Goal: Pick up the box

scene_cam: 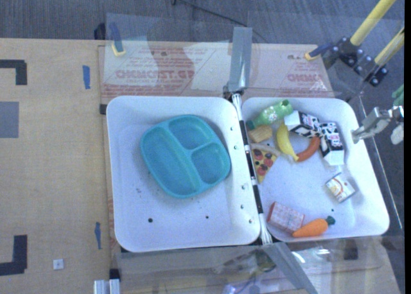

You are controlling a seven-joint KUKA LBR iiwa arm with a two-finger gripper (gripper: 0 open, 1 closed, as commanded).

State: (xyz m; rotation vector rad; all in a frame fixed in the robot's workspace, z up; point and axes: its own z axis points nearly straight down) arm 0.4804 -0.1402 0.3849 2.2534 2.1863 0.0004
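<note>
The box (284, 216), pinkish-red, lies near the right bin's (376, 187) front edge, just beside a toy carrot (313, 227). I see the gripper (376, 122) cut off at the frame's right edge; its state I cannot tell.

Both bins, the left bin (128, 222) and the right bin (369, 209), are white; the divided plate (186, 156) is teal; the bench (48, 158) is pale tan wood with black marks and blue tape bits. The banana (285, 143) is yellow; the carrot (311, 227) is orange with a green top; the pizza slice (261, 158) is orange-red with dark spots; the carton (332, 141) is black-and-white patched; the small box (340, 187) is white with orange and yellow print; the flat box (285, 216) is pinkish-red.
</note>
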